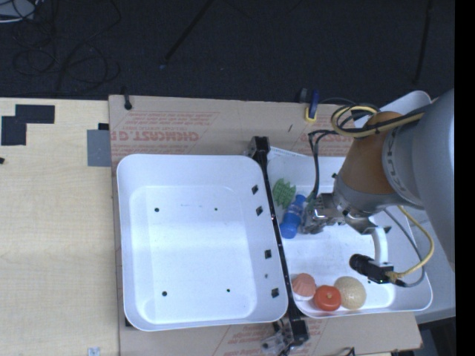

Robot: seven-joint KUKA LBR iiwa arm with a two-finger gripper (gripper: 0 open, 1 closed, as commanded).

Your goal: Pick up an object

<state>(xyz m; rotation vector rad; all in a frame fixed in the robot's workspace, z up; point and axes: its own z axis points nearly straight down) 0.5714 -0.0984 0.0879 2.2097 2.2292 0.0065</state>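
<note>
Blue plastic bottle [291, 218] lies in my right white bin [415, 299], touching my gripper [312, 219]; whether I'm grasping it, I cannot tell.

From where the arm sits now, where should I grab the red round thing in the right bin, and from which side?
Come straight down on the red round thing and close across its middle. It sits low and rounded near the right bin's front wall, with a pink piece and a cream ball close on either side, so I'd set the fingers front to back, not sideways, though the front wall leaves little room.
</note>
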